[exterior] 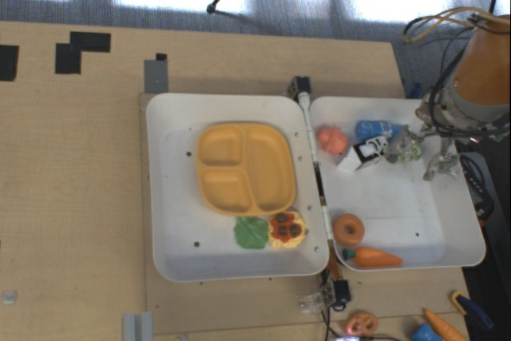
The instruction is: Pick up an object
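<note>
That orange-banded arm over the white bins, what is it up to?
It is a robot arm trying to pick up a toy. Its gripper hangs over the far side of the right bin, beside a blue bottle and a pink toy. A donut and a carrot lie nearer. The left bin holds a yellow tray.

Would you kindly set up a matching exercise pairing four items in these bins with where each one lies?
Things:
1. yellow three-compartment plastic tray
2. orange toy carrot
3. pink rounded toy
4. green leafy toy

Places:
A. near edge of the right bin, just below the brown ring doughnut
B. far side of the right bin, close to the divider
C. middle of the left bin
D. near side of the left bin, beside the small toy pizza

Pairs: 1-C, 2-A, 3-B, 4-D
</note>
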Controlling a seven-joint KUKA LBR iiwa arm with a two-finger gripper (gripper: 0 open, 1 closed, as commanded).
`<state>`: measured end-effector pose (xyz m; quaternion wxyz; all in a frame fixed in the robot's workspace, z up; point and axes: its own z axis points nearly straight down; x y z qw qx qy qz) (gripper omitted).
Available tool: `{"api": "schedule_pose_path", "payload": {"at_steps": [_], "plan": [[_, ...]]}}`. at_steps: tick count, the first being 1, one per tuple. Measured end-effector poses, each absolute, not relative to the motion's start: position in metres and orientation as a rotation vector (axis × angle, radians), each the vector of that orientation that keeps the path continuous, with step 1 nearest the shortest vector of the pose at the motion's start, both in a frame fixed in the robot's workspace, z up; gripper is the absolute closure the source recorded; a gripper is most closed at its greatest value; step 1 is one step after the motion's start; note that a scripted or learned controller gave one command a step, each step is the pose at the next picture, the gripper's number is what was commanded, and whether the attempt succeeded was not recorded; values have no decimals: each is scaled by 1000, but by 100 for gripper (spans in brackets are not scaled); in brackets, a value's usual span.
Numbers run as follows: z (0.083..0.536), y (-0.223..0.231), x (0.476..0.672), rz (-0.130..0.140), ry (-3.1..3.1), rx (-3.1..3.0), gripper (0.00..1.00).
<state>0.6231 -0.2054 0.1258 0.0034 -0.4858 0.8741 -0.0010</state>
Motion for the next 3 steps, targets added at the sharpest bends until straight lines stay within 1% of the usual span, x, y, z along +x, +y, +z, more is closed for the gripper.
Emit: {"api": "schedule_pose_path", "payload": {"at_steps": [1,2,3], "plan": [[182,-205,670,-5,2656,-1662,0],[107,-158,669,-5,2574,-1787,0],[86,-129,647,-3,2418,-1997,0]]}}
